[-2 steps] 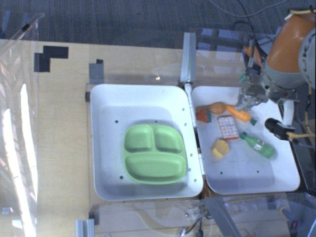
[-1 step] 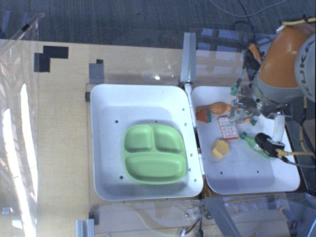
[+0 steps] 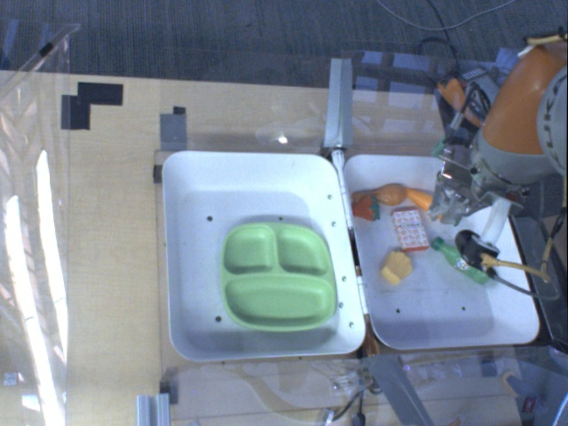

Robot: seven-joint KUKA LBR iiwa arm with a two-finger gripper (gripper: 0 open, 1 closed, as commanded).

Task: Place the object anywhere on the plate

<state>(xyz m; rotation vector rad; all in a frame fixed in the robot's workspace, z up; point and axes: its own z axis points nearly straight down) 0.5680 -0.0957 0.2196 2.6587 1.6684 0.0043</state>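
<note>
Pale wood bench [image 3: 106, 264] stood on dark ribbed floor, with clear plastic sheeting along the left. Left bin [image 3: 191, 327], glossy white with rounded corners, held a matte green three-compartment plate [image 3: 279, 275]. Right bin [image 3: 426, 322] held an orange rounded piece [image 3: 390, 193], a red chunk [image 3: 365, 207], a flat patterned card [image 3: 408, 229], a yellow wedge [image 3: 397, 266] and a green stick [image 3: 461, 260]. Gripper [image 3: 448, 204] hung over the right bin's upper part; cannot tell its state. Nothing lay on the plate.

green plate [image 3: 279, 274]; white bins [image 3: 191, 193]; yellow block [image 3: 397, 267]; red-checked card [image 3: 408, 229]; orange carrot [image 3: 390, 193]; grey arm [image 3: 524, 105], orange band.
</note>
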